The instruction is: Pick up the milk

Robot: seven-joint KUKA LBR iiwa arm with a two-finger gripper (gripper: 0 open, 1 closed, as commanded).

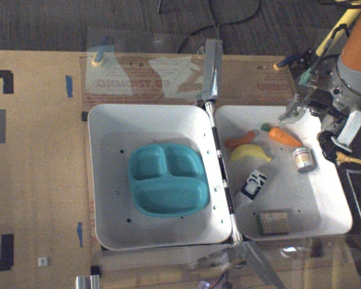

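Observation:
The milk [253,185] is a small white carton with black patches. It lies tilted in the right bin [331,212], close to that bin's left wall. My gripper [293,111] hangs over the right bin's far edge, up and to the right of the milk and well apart from it. Nothing shows in the gripper.
Also in the right bin lie a yellow banana [250,154], an orange carrot [284,136], a smaller orange piece [240,140], a small can [302,159] and a brown block [273,221]. In the left bin [108,131] sits a teal divided plate [167,179].

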